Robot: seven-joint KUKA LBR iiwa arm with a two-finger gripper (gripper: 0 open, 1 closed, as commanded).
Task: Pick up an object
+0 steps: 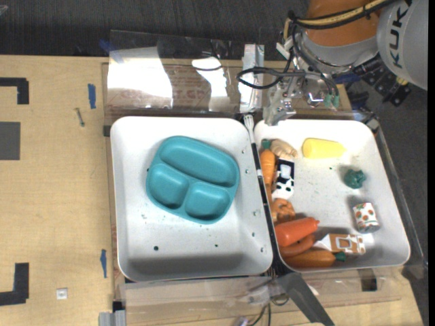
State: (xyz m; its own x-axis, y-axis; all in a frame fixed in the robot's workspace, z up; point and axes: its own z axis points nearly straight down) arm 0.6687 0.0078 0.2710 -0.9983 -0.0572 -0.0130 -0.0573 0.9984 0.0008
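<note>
While the arm (353,12) reached in from the right, the scene stood thus:

Gripper: the gripper (289,104) hung above the back rim of the right bin (391,202), near its back-left corner; nothing sat between the fingers, and whether they stood wide or narrow could not be told.

Right bin contents: a yellow block (323,147) lay at the back, a small teal lump (354,178) near the right wall, and a white can with red spots (366,216) just in front of that.

Left wall pile: a beige piece (283,147), an orange carrot (268,166), a black-and-white toy (284,180), a red-orange pepper (296,231) and a small carton (345,244) were crowded in a line along the bin's left wall and front.

Nearest to the gripper: the beige piece and the carrot lay just in front of and below it, apart from it; the yellow block lay to its right.

Left bin: the left bin (136,236) held a teal divided tray (192,178), lying flat and well apart from the gripper.
</note>
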